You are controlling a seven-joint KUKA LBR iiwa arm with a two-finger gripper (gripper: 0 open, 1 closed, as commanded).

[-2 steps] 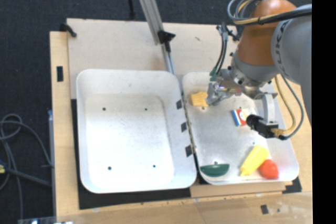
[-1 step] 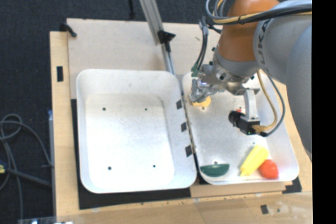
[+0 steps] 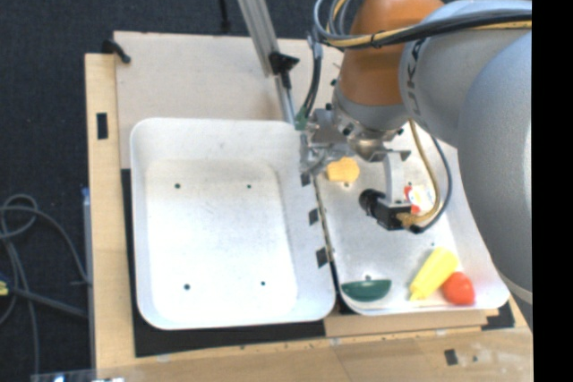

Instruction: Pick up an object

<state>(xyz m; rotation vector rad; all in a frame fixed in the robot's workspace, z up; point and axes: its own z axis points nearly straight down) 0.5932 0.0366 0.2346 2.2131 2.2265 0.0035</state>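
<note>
Left bin w/ bare floor, then gripper over right bin near the divider, a yellow block just below it, grip state can't tell; green piece, yellow object, red ball along front edge.

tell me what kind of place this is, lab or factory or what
Probably a robotics lab bench for grasping trials: a grey arm reaches over two white bins, small toy-like objects lie in the right one, and loose cables trail across dark carpet.
</note>
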